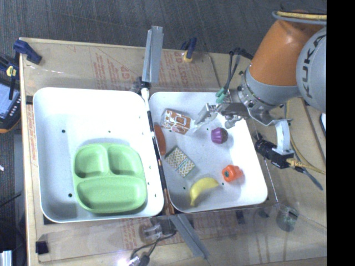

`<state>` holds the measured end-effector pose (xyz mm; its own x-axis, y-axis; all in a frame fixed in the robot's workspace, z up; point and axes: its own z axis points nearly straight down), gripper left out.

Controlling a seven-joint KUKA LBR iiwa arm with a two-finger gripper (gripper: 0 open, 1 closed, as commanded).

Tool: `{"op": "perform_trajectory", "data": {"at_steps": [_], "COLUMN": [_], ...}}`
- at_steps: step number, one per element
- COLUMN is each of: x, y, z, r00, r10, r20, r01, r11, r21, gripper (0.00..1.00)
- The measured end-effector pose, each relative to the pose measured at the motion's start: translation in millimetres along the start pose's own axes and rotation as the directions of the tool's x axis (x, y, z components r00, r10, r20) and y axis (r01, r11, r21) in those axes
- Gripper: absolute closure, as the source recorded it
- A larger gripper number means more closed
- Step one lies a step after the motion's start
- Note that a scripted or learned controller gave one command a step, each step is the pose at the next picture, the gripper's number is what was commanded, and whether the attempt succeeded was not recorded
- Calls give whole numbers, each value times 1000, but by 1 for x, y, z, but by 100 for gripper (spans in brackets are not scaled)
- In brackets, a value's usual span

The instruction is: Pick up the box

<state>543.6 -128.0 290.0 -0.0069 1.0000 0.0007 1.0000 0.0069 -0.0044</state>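
The box (176, 121), a small brown-and-white printed carton, lies flat in the upper left part of the right bin (249, 188), tilted slightly from the bin's edges and near the divider between the two bins. The gripper (206, 115) hangs just to the right of the box, at about the same height in the view, and holds nothing between its fingers; whether the fingers stand apart or together cannot be told from this angle. The arm (283, 54), grey with an orange band, enters from the upper right and overhangs the right bin's far right corner.

Below the box, a reddish sausage-shaped item (160, 139) lies along the left wall of the right bin. A patterned flat packet (180, 161) rests lower and to the right of it, apart from the box. A purple round item (219, 135) sits just below the gripper. An orange item (232, 173) and a banana (201, 189) lie in the lower part of the bin, well apart from the box. Bare white floor shows between the box and the packet.

The left bin (55, 115) holds a green divided tray (110, 178) in its lower half.
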Motion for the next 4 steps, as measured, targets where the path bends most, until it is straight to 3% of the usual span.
{"op": "perform_trajectory", "data": {"at_steps": [1,2,3,4], "x": [-59,-82,-15,-29], "y": [29,63,115,-3], "z": [41,193,190,126], "r00": [1000,996,937,970], "r10": [-25,-89,-349,-244], "r20": [3,2,3,1], "r01": [25,89,349,244], "r11": [1000,996,937,970], "r21": [0,1,-5,-2], "gripper": [0,0,0,0]}}
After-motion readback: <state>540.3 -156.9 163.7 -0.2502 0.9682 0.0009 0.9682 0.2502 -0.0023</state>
